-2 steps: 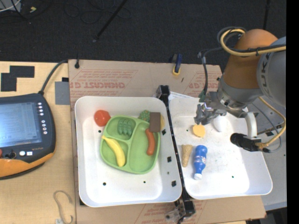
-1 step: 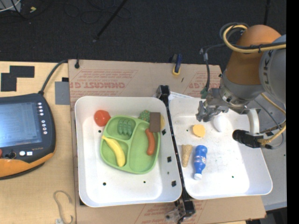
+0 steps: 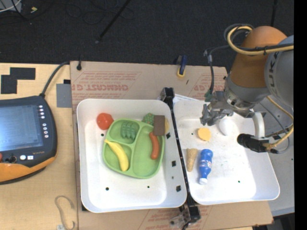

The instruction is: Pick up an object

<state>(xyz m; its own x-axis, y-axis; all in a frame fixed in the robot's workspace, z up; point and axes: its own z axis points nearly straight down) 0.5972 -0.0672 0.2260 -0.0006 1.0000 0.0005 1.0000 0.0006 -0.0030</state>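
Note:
My gripper (image 3: 210, 117) hangs over the back of the right bin (image 3: 261, 188). It is just above and behind a round yellow piece (image 3: 204, 134) lying on the bin floor. A white egg-shaped object (image 3: 225, 126) lies close to the gripper's right side. Nearer the front are a blue bottle with a white cap (image 3: 205, 165) and a tan cone (image 3: 191, 158), side by side. Nothing shows as held by the gripper.
The left bin (image 3: 91, 186) holds a green divided tray (image 3: 139, 166) with a banana (image 3: 118, 155), a sausage (image 3: 154, 146) and green pods (image 3: 128, 130). A red tomato (image 3: 104, 120) and a brown block (image 3: 159, 124) sit by the tray. A teach pendant (image 3: 24, 135) lies at left.

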